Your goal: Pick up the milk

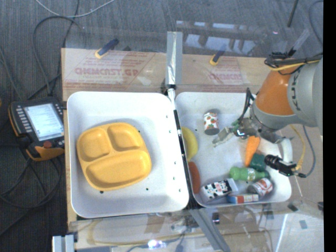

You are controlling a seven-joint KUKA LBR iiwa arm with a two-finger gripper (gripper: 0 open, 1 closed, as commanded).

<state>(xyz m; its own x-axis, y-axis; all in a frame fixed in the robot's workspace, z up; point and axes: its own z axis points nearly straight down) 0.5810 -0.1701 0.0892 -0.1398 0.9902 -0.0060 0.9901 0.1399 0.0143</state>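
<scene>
The milk (219,188) is a small carton with black and white cow patches, lying on its side near the front edge of the right bin (227,102). My gripper (227,133) hovers over the middle of that bin, well behind the carton and apart from it. Its fingers point down and to the left, look open, and hold nothing. The orange-banded wrist (275,96) comes in from the right.
Around the milk lie a red pepper (194,175), a green bottle (244,172), a tin can (261,186) and a small tube (243,198). A carrot (252,149), a strawberry-print cup (210,122) and a yellow fruit (190,142) lie farther back. The left bin holds a yellow divided plate (114,155).
</scene>
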